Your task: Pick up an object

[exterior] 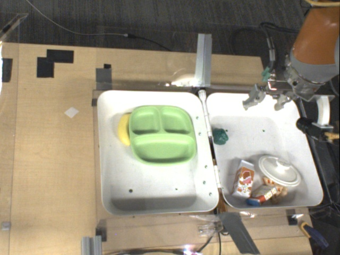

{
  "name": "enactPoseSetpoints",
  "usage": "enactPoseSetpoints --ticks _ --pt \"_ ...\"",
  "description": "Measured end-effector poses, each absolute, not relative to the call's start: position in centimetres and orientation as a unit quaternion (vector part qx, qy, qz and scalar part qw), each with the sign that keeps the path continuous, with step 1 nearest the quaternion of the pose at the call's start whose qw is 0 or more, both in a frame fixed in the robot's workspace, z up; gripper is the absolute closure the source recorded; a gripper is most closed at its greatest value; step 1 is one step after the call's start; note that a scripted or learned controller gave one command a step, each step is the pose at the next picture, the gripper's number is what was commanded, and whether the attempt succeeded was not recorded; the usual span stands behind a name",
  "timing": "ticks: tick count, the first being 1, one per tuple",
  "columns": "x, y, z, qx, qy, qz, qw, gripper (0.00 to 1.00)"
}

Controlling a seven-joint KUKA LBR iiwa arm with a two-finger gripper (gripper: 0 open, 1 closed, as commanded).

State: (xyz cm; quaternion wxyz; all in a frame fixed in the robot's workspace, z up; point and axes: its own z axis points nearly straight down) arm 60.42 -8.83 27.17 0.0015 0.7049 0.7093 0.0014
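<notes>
The gripper [264, 101] hangs above the far edge of the right bin [308, 142], near that bin's back wall, with the grey arm and its orange band [317, 33] rising toward the upper right corner of the view. Its two fingers [252, 99] stand spread apart and nothing lies between them; the end effector is released and carries no object. The right bin holds the available objects. A small dark green lump [220, 137] sits close to the bin's left wall, well apart from the gripper. A white lidded dish [279, 171] with a knob on top rests toward the near right part of the bin. Just beside it to the left lies a small red and white carton [245, 179], tilted. Several small coloured items [263, 196] are crowded at the near edge under the dish; their kinds cannot be told. The left bin [111, 185] contains a green divided tray [161, 133], lying flat toward the far half, and a yellow object [124, 130] showing partly from under the tray's left side. The two bins touch along a central divider.
</notes>
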Motion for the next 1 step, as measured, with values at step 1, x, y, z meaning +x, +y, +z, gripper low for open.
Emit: enactPoseSetpoints --ticks 1 --pt "51.84 -6.64 18.39 0.653 0.757 0.0006 0.001 0.00"
